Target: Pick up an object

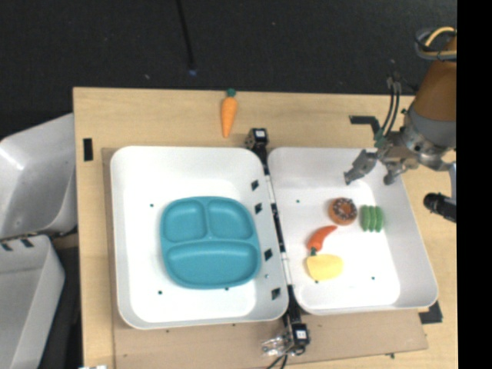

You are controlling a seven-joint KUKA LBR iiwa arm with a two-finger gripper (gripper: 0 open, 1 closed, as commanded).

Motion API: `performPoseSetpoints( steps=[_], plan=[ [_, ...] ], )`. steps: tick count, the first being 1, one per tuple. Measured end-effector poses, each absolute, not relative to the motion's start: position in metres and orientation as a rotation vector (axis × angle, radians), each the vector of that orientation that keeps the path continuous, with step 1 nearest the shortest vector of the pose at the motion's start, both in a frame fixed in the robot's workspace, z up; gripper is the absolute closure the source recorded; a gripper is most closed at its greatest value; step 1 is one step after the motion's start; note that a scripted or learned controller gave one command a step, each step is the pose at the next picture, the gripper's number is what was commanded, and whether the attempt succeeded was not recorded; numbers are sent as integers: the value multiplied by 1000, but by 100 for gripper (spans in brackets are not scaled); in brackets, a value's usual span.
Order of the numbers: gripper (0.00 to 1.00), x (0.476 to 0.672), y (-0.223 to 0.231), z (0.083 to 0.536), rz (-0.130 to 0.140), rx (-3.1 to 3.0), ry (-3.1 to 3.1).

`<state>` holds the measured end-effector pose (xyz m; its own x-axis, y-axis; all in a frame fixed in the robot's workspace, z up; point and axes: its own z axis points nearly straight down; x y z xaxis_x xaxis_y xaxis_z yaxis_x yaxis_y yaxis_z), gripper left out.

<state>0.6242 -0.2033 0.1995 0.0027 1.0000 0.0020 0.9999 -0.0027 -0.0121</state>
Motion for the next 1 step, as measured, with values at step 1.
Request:
performPoseSetpoints(
  steps=[1],
  plan=[
    [0,627,-203,208,-2,-2222,-2223]
  ],
)
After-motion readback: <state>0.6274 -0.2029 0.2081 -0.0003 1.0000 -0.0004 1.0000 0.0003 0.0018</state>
